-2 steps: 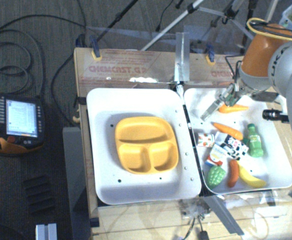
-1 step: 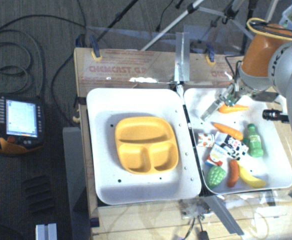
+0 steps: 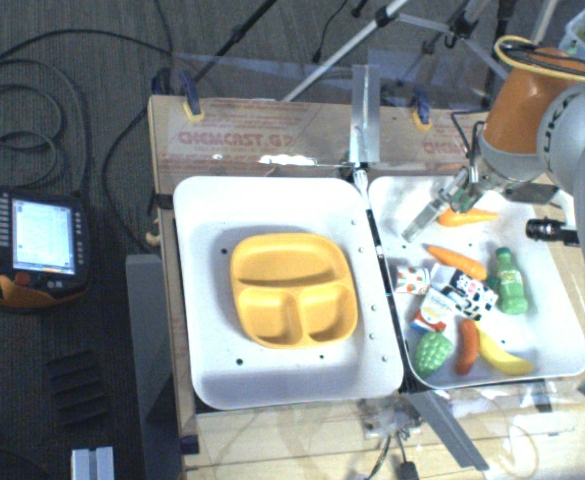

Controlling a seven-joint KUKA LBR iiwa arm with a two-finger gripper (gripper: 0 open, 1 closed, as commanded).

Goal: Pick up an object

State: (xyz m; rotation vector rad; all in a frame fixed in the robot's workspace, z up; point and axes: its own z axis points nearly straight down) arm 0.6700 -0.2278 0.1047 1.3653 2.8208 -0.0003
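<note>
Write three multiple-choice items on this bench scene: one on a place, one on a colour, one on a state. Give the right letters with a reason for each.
1. Where does the yellow tray lie?
A. in the left bin
B. in the right bin
C. on the floor

2. What colour is the bottle in the right bin?
A. blue
B. green
C. white

3. How does the banana stand to the gripper?
A. held between its fingers
B. hanging from it
C. lying apart from it in the bin

Answers:
1 A: the tray sits in the middle of the left bin.
2 B: the bottle is green from cap to base.
3 C: the banana lies at the near side of the right bin, while the gripper is over the far side, by a carrot.
</note>
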